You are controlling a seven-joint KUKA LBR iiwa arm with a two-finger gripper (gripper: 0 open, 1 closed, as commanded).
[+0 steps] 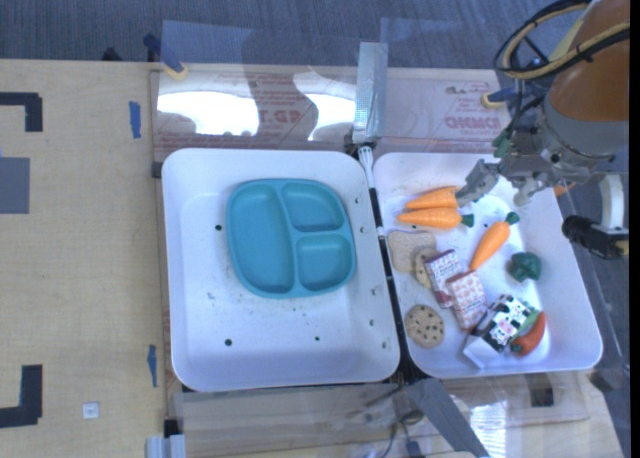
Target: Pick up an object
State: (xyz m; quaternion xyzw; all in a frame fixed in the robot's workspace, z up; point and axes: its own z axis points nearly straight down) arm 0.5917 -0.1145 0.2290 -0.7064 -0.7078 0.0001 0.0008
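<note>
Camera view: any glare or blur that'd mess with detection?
Camera view: strong glare on the clear sheet behind the left bin; the arm's gripper is slightly blurred; toys in the right bin are small but evenly lit; the blue plate is sharp.

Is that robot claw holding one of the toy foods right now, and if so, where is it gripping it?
Nothing is held. The gripper hangs open above the right bin, near the carrots, with nothing between its fingers.

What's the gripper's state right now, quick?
Two-finger gripper: open, holding nothing, above the right white bin beside the pair of orange carrots.
</note>
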